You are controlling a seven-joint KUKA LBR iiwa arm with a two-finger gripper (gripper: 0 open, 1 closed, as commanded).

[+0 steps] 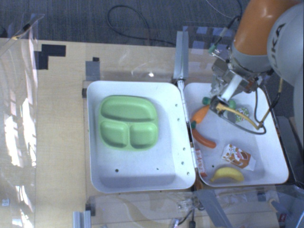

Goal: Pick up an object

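Observation:
The right bin holds an orange carrot with a green top at its far left. Nearby lie a red-orange sausage, a yellow banana and a white and red snack packet. A small green and white round item lies under the yellow cable. My gripper hangs low over the bin's far left part, just above and right of the carrot's green end. Nothing shows between its tips.
The left bin bears a green divided plate. A metal divider rail runs between the bins at the back. The arm's grey and orange body fills the upper right above the right bin.

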